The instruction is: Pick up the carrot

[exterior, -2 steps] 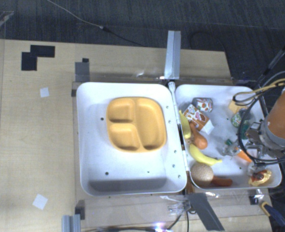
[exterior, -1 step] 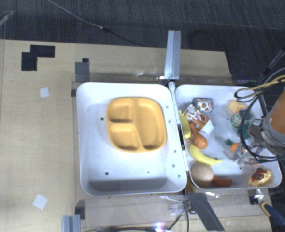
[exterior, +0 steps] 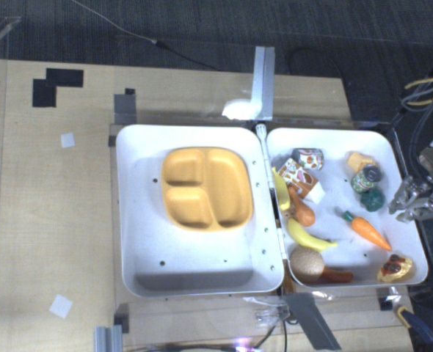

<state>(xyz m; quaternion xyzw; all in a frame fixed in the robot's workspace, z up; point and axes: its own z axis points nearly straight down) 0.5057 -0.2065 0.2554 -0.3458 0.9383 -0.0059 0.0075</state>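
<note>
1. Currently the small orange carrot with a green stem end (exterior: 368,230) lies flat on the floor of the right white bin (exterior: 420,242), toward its right side, tip pointing near-right.
2. Metal tool (exterior: 416,201) sits at the bin's right rim, just right of the carrot and apart from it. Too small and cluttered to resolve; I cannot tell how it is set. Nothing visibly in it.
3. Neighbours of the carrot: a dark green round piece (exterior: 373,199) and a small can-like item (exterior: 367,176) just beyond its stem end; a red-and-yellow toy (exterior: 395,268) near its tip. A yellow banana (exterior: 308,235) lies to the left, with a gap between.
4. Left white bin (exterior: 132,196) holds a yellow divided plate (exterior: 205,187), likely the drop side; the carrot belongs to the cluttered supply side.
5. Judgement: pick not yet made. The carrot's long sides look free, so closing across its middle seems best.
6. Risk: tapered body may slip; the green piece crowds the stem end.
</note>
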